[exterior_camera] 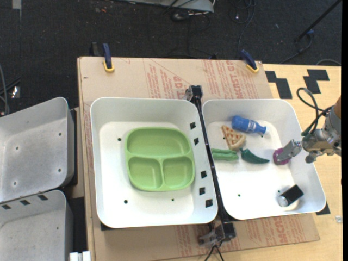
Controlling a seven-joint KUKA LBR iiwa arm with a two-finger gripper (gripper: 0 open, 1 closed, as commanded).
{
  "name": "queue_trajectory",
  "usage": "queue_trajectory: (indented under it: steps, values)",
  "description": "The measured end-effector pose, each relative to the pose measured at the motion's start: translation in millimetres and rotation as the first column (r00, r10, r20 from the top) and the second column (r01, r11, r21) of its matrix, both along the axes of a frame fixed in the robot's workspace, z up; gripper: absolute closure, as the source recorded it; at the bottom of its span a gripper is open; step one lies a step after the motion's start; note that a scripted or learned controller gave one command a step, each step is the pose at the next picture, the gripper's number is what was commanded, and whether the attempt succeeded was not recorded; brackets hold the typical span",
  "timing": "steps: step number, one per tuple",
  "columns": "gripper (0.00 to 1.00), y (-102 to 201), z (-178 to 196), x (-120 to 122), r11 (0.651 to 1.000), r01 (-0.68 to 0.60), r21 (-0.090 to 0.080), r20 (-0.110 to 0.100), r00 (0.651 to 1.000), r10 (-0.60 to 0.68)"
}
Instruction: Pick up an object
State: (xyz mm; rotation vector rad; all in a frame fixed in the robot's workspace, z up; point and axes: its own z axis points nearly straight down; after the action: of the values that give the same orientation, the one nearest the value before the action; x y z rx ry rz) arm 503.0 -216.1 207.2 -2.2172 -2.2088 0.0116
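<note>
The desk point(163, 72) carries two shallow white bins side by side. In the left bin point(103, 145) lies a light green plate point(160, 158) with three compartments, about in the middle of the bin floor.

The right bin point(255, 200) holds several small things. A blue bottle point(248, 125) lies on its side in the far part. Just near of it, a little to the left, is a tan wedge with a waffle pattern point(233, 137). Near of the wedge lies a green stick-like piece point(225, 155), and just to its right a dark green pepper-like piece point(253, 156); the two are almost touching end to end. Further right, close to the right wall, is a small purple object point(283, 155). In the near right corner lies a black and grey object point(290, 195), well apart from the others.

The gripper point(304, 145) hangs at the right rim of the right bin, just beside the purple object. Whether its fingers are open or closed, I cannot tell, and I also cannot tell if they touch the purple object.
</note>
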Motion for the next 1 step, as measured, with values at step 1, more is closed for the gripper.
queue_trajectory:
  steps: [1]
  values:
    - [0.0, 0.9, 7.6, 3.1, 1.0, -0.005, -0.003, 0.013, 1.0, 0.005]
